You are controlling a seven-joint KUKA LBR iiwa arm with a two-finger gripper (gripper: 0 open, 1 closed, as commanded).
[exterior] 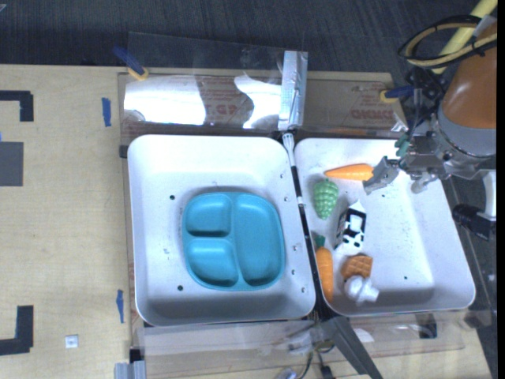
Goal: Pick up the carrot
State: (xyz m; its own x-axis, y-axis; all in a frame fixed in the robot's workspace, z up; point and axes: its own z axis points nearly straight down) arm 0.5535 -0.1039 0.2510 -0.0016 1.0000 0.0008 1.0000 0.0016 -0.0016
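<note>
The fingers (377, 177) touch the carrot's (348, 172) right end; their spread is unclear.

Gripper (392, 172) above the right bin (442, 235), beside a carrot (348, 172), blue divided tray (233, 239) in the left bin (150, 212)

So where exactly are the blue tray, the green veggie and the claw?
blue tray (207, 221): camera view, on its upper-left compartment.
green veggie (324, 198): camera view, on the middle of its bumpy body.
claw (399, 170): camera view, between its fingertips, beside an orange carrot.
</note>
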